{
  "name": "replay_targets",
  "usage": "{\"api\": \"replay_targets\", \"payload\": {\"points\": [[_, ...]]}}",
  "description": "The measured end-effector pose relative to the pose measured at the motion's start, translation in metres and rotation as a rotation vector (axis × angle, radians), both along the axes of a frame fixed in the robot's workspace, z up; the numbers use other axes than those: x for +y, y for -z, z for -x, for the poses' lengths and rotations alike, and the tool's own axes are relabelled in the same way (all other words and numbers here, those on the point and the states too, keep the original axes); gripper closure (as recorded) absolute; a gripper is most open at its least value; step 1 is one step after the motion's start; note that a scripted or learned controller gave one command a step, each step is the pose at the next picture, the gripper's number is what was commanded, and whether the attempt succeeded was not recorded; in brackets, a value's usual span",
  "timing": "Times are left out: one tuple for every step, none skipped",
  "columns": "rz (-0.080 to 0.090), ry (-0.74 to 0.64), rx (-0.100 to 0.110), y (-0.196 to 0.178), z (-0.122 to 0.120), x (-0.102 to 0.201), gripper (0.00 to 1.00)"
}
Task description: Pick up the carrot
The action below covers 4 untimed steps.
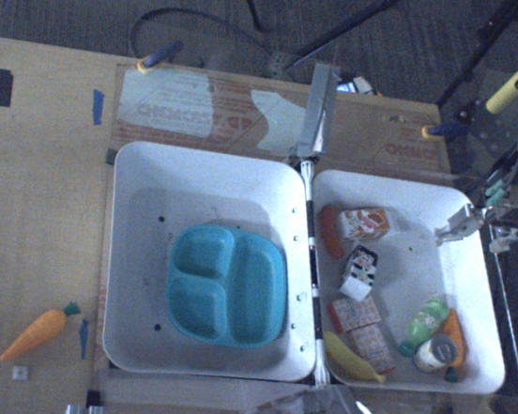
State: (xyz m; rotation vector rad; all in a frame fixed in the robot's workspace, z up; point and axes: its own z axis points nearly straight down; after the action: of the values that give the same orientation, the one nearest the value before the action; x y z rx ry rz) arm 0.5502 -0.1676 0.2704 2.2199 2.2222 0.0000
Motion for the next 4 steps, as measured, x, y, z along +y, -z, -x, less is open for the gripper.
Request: {"api": "replay_targets", "payload": {"points": [[0.001, -0.155, -0.002, -0.068, -0.036, 0.076, 0.00], [0.000, -0.329, -0.002, 0.042, -0.036, 0.047, 0.00], [-0.001, -0.382, 0.000, 0.031, -0.009, 0.084, 0.00], [0.000, -0.683, -0.002, 0.068, 0.032, 0.041, 0.00]]}}
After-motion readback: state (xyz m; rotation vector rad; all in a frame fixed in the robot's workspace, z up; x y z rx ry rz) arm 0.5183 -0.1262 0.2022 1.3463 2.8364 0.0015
